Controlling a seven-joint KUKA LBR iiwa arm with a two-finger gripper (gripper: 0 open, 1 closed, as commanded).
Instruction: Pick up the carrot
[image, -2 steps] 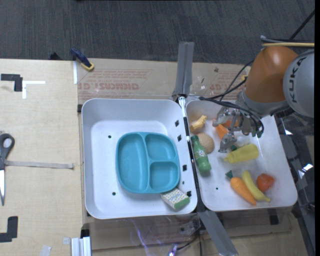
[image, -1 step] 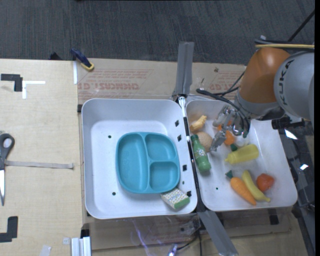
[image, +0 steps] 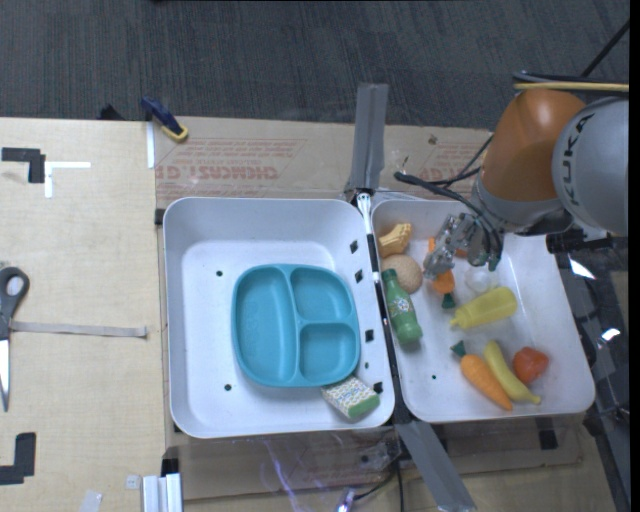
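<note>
Counter (image: 80, 400): pale wood-look top w/ a brown cardboard sheet (image: 260, 160) laid across the back, printed lettering on it. Two shallow white bins sit side by side directly on it, left bin (image: 190, 390) & right bin (image: 560, 390), walls touching at the middle. Scissors (image: 8, 310) lie at the far left edge. Black tape marks (image: 25, 162) near back-left & front-left. A small blue-and-yellow clip (image: 163, 117) rests at the cardboard's back-left corner.

Two bins (image: 190, 330), one carrot (image: 484, 380)
</note>
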